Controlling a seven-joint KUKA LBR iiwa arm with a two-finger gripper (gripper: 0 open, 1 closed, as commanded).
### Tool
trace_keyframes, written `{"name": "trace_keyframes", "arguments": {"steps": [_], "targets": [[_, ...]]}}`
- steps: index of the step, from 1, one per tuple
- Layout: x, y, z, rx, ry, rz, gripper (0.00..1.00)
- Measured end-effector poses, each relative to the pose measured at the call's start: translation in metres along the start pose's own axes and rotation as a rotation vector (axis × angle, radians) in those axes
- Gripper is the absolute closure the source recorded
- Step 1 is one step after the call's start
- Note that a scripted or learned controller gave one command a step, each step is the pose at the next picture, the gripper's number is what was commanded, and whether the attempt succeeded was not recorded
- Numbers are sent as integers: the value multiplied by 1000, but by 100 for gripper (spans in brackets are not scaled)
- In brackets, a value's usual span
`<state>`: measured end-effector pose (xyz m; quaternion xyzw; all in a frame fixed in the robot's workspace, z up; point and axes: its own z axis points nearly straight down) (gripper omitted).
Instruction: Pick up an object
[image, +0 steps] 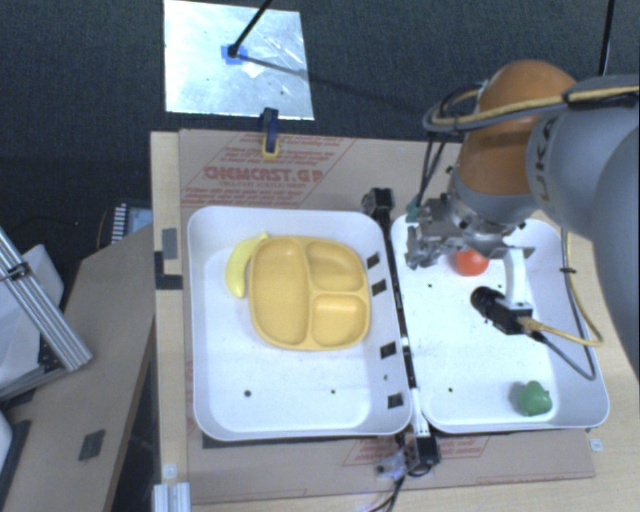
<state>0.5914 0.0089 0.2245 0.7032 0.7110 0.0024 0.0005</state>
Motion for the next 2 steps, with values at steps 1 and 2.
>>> {"name": "trace_keyframes", "arguments": {"steps": [1, 2], "targets": [[52, 13, 10, 3, 0, 1, 100], [101, 34, -5, 0, 0, 2, 100]]}}
